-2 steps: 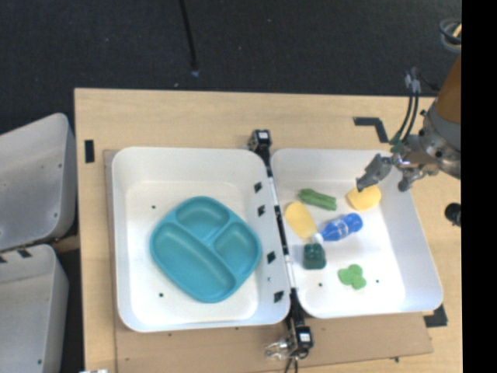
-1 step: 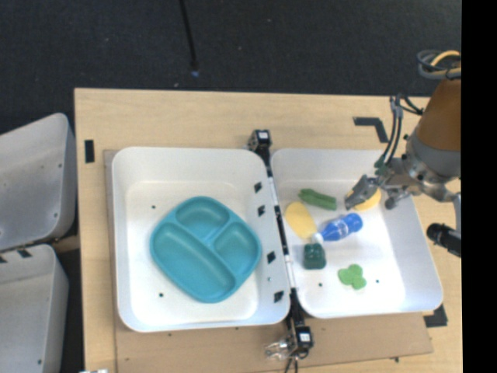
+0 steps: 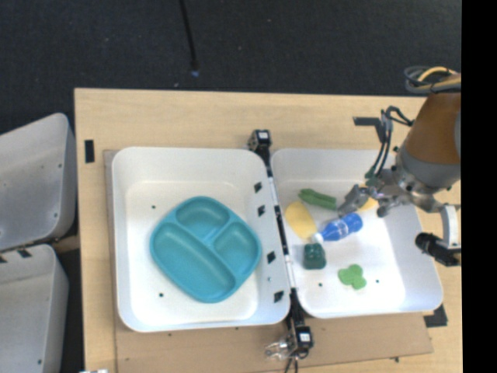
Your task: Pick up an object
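From the right, the grey arm with its orange band reaches in over the right bin (image 3: 404,301), wrist bent down toward the bin's upper middle. The gripper (image 3: 365,200) hovers just above the blue bottle (image 3: 342,228), its 2 fingers spread with nothing between them. Near the bottle lie a yellow object (image 3: 300,219), a green pod-shaped piece (image 3: 318,199), a dark green block (image 3: 314,256) and a light green toy (image 3: 352,277). No writing is legible. The left bin (image 3: 132,301) holds a teal divided plate (image 3: 204,248).
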Available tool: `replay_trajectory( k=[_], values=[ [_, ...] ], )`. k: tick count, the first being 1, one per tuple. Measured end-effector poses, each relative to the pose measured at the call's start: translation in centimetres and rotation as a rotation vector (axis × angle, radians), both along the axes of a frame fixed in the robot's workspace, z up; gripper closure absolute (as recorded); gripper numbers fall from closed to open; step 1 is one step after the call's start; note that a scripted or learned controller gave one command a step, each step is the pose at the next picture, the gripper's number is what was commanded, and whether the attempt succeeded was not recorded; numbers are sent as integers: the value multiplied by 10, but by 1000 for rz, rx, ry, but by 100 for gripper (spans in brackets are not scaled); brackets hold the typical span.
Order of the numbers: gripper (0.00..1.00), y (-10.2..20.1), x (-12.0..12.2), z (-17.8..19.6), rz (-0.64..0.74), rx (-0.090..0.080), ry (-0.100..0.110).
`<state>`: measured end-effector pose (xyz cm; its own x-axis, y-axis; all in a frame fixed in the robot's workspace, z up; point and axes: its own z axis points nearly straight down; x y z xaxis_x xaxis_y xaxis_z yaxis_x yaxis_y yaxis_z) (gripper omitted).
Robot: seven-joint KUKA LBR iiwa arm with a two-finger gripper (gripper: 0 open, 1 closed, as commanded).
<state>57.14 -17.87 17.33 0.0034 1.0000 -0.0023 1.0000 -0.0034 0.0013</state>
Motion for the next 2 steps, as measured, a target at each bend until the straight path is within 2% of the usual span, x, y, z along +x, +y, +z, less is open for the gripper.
replay_trajectory(
  k=[1, 2],
  values=[
    [0, -7, -3, -42, 2, 0, -1],
    [100, -8, -3, -33, -2, 0, -4]
  ],
)
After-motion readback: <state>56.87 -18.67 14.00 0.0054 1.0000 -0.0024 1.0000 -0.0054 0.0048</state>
